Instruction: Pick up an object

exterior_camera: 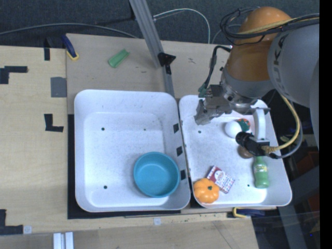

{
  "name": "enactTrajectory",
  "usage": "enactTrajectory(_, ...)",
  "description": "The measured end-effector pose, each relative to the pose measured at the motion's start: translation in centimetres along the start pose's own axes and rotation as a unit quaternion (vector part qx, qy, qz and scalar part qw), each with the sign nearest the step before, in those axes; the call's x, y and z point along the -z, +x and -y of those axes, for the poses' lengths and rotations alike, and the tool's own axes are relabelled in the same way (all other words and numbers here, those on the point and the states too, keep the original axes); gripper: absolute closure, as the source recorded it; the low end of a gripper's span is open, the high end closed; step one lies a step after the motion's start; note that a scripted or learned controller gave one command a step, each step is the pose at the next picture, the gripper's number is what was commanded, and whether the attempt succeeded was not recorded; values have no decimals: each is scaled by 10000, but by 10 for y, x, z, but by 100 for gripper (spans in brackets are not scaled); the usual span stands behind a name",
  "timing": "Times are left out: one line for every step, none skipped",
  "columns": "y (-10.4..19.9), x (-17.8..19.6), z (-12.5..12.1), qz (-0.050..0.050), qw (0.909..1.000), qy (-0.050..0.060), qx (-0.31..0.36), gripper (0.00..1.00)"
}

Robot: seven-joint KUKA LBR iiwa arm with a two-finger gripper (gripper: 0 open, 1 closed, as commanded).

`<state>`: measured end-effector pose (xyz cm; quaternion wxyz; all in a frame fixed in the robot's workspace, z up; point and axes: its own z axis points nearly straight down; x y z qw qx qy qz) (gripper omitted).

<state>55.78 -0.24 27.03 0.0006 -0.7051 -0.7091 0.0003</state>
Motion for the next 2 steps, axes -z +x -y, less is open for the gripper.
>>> enactTrajectory(49,-6,-18,-1,10000,0,2,100)
enactTrajectory(92,-17,-36,4,10000,0,-2,100)
